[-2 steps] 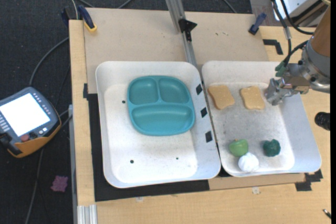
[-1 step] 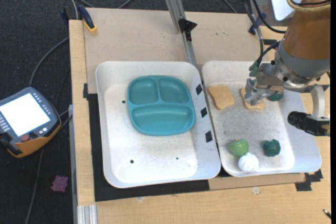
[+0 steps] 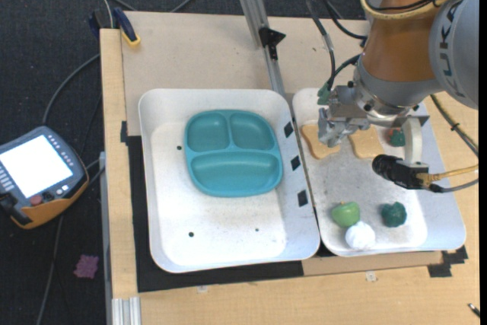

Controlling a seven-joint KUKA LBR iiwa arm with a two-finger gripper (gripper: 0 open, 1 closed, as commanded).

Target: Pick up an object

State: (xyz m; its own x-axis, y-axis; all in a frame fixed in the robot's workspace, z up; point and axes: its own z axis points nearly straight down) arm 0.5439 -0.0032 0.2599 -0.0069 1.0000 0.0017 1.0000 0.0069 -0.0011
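My pincer (image 3: 332, 132) hangs low over the far left corner of the right bin (image 3: 449, 228), right above a flat tan piece (image 3: 319, 145) that lies against the bin's left wall. From this slanted view I cannot tell how wide my pincer stands or whether it has hold of anything; the metal of my wrist covers the spot where the tips meet the tan piece. A second tan piece (image 3: 367, 144) lies just to the right of the first, partly under my wrist. Nearer the front of the same bin sit a green ball-like thing (image 3: 345, 214), a white lump (image 3: 360, 236) touching it at the front, and a dark teal lump (image 3: 393, 215) a little to the right. A small reddish and green thing (image 3: 396, 138) shows near the bin's far right. The left bin (image 3: 163, 240) bears a teal divided plate (image 3: 232, 151), lying flat, well apart from my pincer
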